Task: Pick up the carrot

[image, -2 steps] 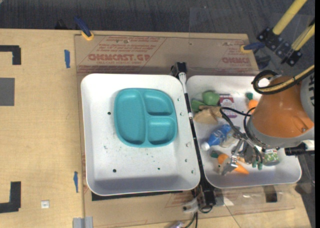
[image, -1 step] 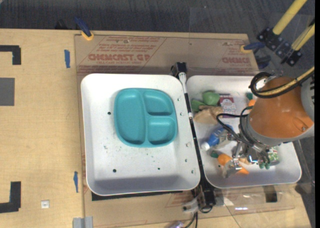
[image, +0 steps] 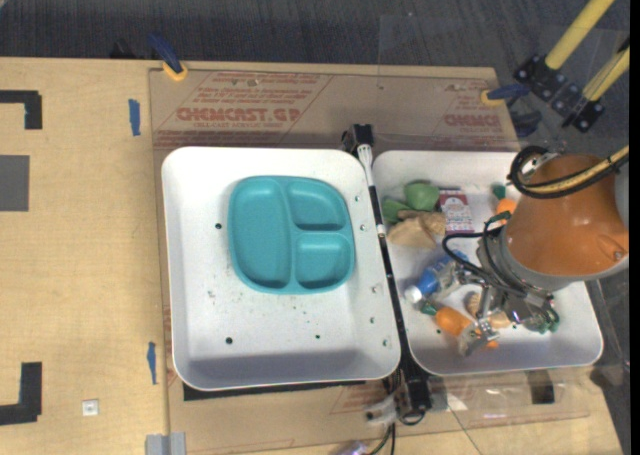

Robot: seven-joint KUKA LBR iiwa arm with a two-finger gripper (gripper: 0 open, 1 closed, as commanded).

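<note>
The carrot [image: 452, 321], a short orange piece, lies near the front of the right bin [image: 575, 343]. My gripper [image: 484, 327] is low in that bin, just to the right of the carrot and close against it. The grey wrist and orange band [image: 560, 228] hang over the bin's right half and hide what lies beneath them. From above I cannot make out whether the carrot sits inside the gripper or beside it.
A teal divided plate [image: 292, 233] rests in the left bin [image: 200, 323]. In the right bin lie a green item [image: 415, 195], a small red and white box [image: 455, 211], a tan piece [image: 415, 231] and a blue item [image: 432, 278]. Another orange bit [image: 505, 207] shows by the arm.
</note>
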